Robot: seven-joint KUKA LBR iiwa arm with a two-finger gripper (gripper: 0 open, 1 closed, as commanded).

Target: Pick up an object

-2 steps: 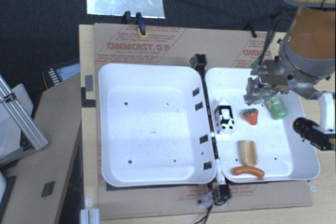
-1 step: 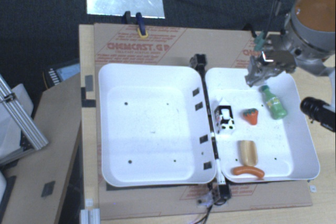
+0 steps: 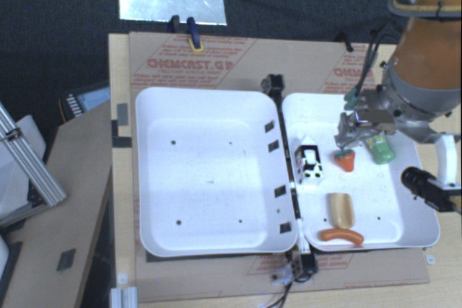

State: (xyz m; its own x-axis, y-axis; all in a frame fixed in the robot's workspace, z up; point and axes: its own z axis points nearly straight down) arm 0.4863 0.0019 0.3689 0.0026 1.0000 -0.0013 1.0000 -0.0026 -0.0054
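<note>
- The likeliest target is the small orange toy (image 3: 346, 161), carrot-like with a green top, lying in the right bin (image 3: 415, 231) towards its upper middle, directly beneath the end effector (image 3: 349, 138).
- We judge it light and rigid, probably smooth plastic, so it may slip; gripping across its narrow body near the middle seems safest.
- We cannot tell whether the end effector is spread or pressed together, nor whether it touches the toy.
- Just beside it to the right lies a green object (image 3: 380, 149); to its left, near the divider, a black-and-white cow figure (image 3: 310, 163).
- Lower down lie a tan bread-like piece (image 3: 341, 209) and an orange sausage (image 3: 341, 235), close together.
- The left bin (image 3: 209, 169) sits alongside on the tabletop (image 3: 238, 61).
</note>
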